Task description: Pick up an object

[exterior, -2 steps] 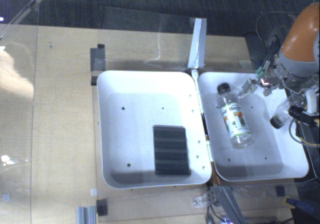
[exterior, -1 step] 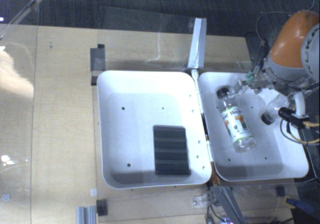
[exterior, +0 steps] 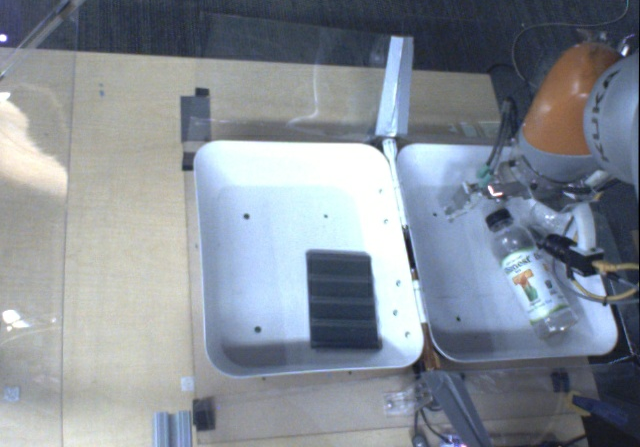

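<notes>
Claw [exterior: 478, 190] hangs low over the right bin [exterior: 440, 275], toward its far edge, at the end of the grey arm [exterior: 600, 125] with its orange band; jaw state hard to read from this angle, cannot tell. Nothing visibly between the fingers. Clear plastic bottle [exterior: 528, 277] lies on its side on the right bin's floor, dark cap pointing toward the far edge, labelled body running down toward the near right corner; cap end sits just beside the claw. Left bin [exterior: 230, 265] carries a black ribbed block [exterior: 342, 300], lying flat near its near edge, toward the right wall. Both bins rest on the wooden bench [exterior: 110, 235].
</notes>
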`<state>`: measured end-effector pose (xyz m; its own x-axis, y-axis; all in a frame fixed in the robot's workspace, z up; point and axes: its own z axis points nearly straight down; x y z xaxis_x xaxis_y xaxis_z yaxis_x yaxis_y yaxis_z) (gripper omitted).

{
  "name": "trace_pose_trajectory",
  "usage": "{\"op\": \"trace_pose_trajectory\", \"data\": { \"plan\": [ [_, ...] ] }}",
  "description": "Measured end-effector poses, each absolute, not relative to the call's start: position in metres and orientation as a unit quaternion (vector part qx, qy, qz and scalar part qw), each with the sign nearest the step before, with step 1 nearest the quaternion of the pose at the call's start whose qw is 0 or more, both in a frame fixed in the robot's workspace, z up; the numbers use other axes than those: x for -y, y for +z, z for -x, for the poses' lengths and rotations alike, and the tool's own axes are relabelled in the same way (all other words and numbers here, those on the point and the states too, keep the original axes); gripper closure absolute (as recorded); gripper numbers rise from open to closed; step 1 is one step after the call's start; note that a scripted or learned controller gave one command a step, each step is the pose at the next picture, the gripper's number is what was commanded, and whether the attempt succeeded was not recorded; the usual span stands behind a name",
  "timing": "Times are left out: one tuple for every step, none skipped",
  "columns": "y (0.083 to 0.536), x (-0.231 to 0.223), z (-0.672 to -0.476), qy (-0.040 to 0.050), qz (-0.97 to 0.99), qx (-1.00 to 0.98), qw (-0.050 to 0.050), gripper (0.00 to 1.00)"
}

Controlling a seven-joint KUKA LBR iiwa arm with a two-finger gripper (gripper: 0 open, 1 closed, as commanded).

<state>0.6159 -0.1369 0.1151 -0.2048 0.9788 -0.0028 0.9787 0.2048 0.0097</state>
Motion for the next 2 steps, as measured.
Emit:
{"op": "trace_pose_trajectory", "data": {
  "plan": [
    [0.111, 0.195, -0.605, 0.0021, -0.596, -0.803, 0.004, 0.0],
    [0.088, 0.199, -0.601, 0.0029, -0.538, -0.843, 0.004, 0.0]
  ]
}}
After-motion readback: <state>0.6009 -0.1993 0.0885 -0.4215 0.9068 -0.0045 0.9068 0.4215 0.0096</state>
